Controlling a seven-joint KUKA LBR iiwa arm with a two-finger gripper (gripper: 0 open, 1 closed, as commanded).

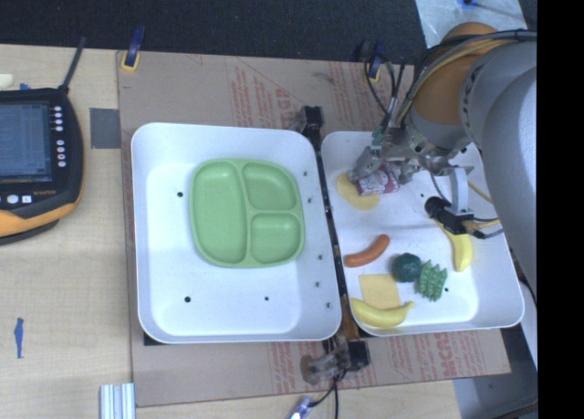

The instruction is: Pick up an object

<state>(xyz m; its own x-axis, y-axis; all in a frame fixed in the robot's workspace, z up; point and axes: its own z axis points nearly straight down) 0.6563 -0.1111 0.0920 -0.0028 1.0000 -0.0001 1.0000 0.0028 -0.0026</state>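
Now the gripper (376, 173) is low in the right bin (493, 312), over a pale yellow piece (351, 193). I cannot tell its grip. Nearby lie a sausage (367, 250) and a banana (379, 314).

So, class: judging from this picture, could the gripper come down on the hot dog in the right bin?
Probably yes. The hot dog lies bare on the right bin floor, apart from the cheese slice and broccoli, and the gripper hovers nearby with nothing between them.

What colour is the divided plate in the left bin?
Light green, all three compartments alike. The divided plate shows clearly in the camera view.
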